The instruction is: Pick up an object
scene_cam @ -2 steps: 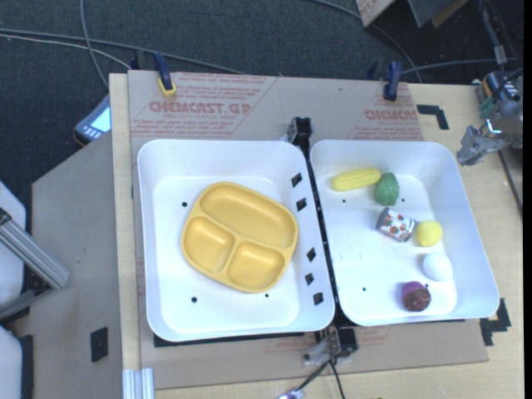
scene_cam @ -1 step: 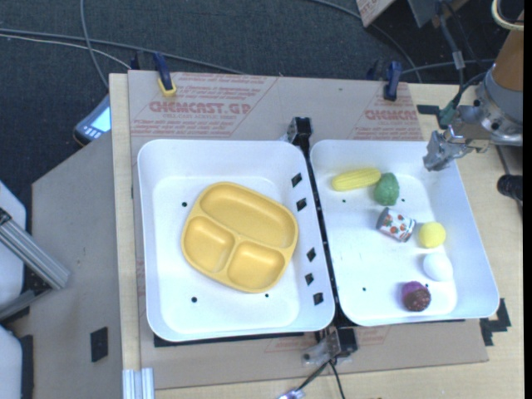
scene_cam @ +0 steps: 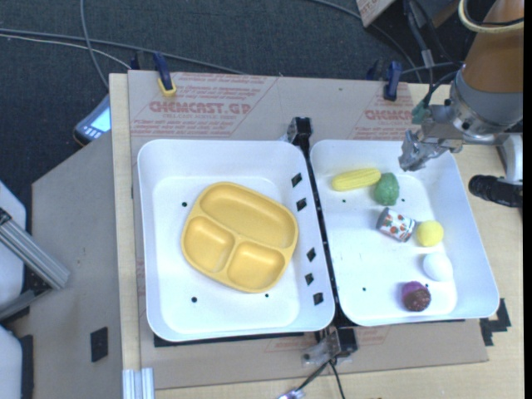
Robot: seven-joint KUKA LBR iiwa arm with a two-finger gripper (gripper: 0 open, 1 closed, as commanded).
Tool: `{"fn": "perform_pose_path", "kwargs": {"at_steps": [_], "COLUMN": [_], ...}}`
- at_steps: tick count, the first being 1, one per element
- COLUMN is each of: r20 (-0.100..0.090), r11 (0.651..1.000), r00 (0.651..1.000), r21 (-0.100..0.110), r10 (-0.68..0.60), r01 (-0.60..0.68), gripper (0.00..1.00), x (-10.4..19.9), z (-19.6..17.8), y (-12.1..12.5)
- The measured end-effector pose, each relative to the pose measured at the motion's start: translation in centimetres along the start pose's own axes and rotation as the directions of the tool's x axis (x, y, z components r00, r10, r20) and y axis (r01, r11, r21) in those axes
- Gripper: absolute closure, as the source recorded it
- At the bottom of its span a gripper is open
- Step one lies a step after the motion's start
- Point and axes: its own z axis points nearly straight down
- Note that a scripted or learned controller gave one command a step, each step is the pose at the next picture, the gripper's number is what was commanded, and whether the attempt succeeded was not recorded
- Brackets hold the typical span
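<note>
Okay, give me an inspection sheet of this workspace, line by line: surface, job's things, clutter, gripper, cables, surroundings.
Surface: a brown board bears a left bin and a right bin side by side.
Job's things: in the right bin lie a yellow corn cob, a green item, a small printed can, a yellow ball, a white egg shape and a dark purple item.
Clutter: a yellow divided tray sits in the left bin.
Gripper: the gripper hovers over the right bin's top edge, holding nothing visible.
Cables: grey cables cross the dark floor.
Surroundings: blue clamps pin the board's far edge.
</note>
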Motion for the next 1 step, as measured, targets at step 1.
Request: {"fn": "perform_pose_path", "kwargs": {"at_steps": [1], "r20": [0.000], "r11": [1.000], "r00": [1.000], "r21": [0.001], "r10": [0.000], "r01": [0.000], "gripper": [1.00], "x": [5.70], "z": [1.23], "y": [-0.22]}}
